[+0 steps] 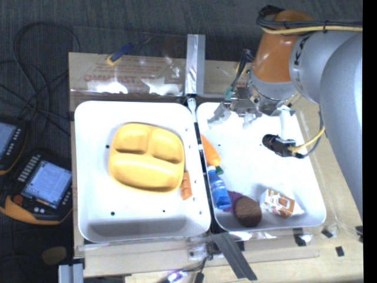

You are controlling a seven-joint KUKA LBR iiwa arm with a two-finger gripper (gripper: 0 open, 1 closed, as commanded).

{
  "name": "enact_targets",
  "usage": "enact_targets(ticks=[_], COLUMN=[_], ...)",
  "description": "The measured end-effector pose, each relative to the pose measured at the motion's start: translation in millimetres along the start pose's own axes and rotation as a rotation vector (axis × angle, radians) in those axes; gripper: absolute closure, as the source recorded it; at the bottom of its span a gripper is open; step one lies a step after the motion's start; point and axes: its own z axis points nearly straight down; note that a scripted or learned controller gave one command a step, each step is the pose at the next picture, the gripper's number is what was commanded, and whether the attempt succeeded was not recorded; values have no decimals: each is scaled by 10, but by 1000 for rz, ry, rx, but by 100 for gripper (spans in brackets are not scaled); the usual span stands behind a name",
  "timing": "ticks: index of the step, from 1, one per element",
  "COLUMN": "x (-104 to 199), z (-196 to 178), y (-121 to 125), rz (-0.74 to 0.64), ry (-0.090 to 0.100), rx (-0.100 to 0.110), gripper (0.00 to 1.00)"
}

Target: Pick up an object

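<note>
Right now I see my gripper (234, 114) at the right bin's (306, 175) upper edge, fingers apart, holding nothing; bottles (216, 178), a brown lump (248, 210) and a packet (278, 203) crowd the lower part.

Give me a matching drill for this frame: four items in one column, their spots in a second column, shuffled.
Items:
1. yellow tray
2. blue bottle
3. brown ball
4. gripper

Spots:
A. right bin, near edge, middle
B. right bin, far end
C. left bin, middle
D. right bin, along the left wall

Pairs: 1-C, 2-D, 3-A, 4-B
</note>
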Motion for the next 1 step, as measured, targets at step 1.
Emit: enact_targets(ticks=[1], x=[56], z=[4], y=[-829], rz=[-191], ry=[4], rx=[0], gripper=[0])
